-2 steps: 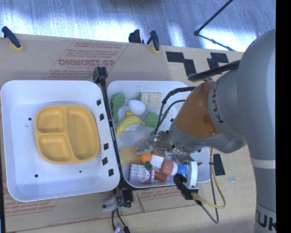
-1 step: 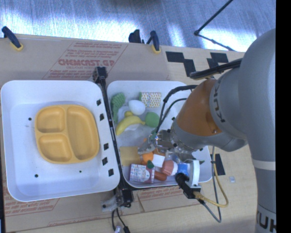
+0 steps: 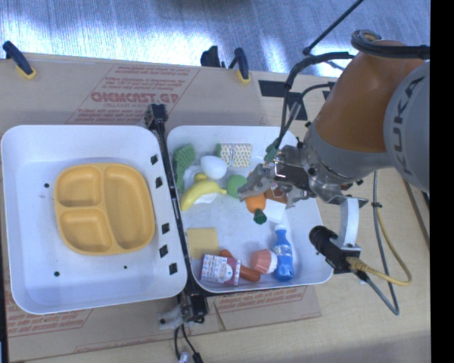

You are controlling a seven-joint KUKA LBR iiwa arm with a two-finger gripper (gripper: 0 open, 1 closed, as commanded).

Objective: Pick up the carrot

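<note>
From the camera view, the pincer [image 3: 263, 189] is down in the right white bin [image 3: 306, 274], right over the small orange plastic carrot [image 3: 256, 202]. Can't tell if it's gripping yet. Looks like grasp stage; next a clean close, then lift.

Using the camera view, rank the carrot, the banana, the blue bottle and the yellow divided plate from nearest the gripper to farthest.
From the gripper:
1. Carrot, just below the gripper in the right bin.
2. Banana to its left and blue bottle below it: too close to call.
3. Yellow divided plate, in the left bin.
</note>
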